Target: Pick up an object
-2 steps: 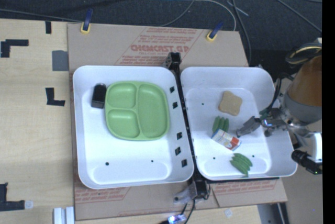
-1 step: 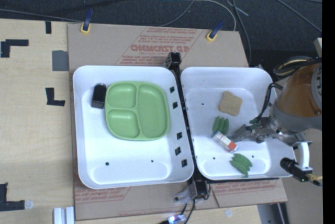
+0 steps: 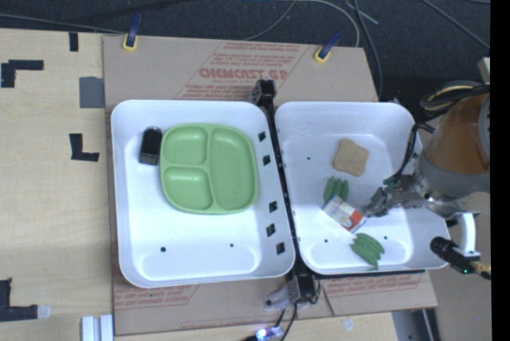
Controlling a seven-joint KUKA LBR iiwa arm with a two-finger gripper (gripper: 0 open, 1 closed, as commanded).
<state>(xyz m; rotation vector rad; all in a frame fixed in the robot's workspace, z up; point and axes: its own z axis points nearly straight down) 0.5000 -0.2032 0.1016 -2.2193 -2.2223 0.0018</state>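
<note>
Gripper (image 3: 381, 201), finger state indiscernible, low in the right bin (image 3: 398, 118) just at three o'clock of the small carton (image 3: 343, 213); nothing visibly lifted, so grasp and raise remain, it seems.

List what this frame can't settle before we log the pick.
- Gripper: dark and blurred against the right bin; open or shut unreadable, contact with the small red-and-white packet unclear.
- Packet: too small to identify.
- Arm: cut off by the right edge.
- Black item beside the green divided plate: too small to identify.
</note>
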